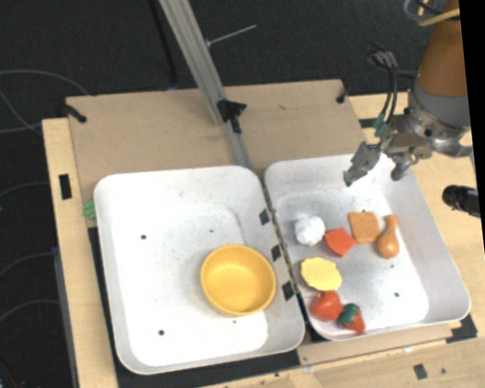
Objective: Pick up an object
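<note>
The right bin point(408, 296) holds several small toy foods: a white lump point(309, 229), an orange-red piece point(340, 241), a tan slice point(365, 226), an orange pear-shaped piece point(388, 239), a yellow piece point(321, 273), a red tomato-like piece point(327, 306) and a strawberry point(351, 318). A yellow bowl point(237, 279) sits in the left bin point(153, 241). My gripper point(380, 166) hangs open above the right bin's far edge, fingers spread, with nothing between them. It is up and right of the toy cluster.
A slanted metal post point(203, 64) rises from behind the bins, near their shared edge. Cables lie on the dark floor at left. The bench's wooden border point(174, 118) surrounds both bins.
</note>
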Controlling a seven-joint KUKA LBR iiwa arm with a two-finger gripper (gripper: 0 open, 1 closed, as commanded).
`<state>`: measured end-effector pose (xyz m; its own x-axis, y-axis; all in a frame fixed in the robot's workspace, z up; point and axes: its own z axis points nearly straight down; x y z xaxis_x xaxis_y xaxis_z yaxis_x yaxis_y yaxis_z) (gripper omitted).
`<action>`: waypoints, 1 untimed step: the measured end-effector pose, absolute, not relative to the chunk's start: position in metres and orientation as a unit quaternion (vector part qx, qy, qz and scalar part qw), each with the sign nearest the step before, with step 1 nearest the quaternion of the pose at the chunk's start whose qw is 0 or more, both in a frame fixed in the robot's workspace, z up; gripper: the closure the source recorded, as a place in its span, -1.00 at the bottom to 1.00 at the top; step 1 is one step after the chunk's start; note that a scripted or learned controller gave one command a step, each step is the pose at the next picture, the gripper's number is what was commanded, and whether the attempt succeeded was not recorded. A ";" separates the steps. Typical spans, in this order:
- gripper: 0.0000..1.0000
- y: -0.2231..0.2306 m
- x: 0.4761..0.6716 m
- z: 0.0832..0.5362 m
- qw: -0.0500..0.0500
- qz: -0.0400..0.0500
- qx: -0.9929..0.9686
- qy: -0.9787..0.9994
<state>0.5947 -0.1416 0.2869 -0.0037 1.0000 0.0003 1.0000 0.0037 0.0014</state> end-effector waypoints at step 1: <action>-1.00 -0.141 0.595 0.287 0.000 0.001 0.706 0.708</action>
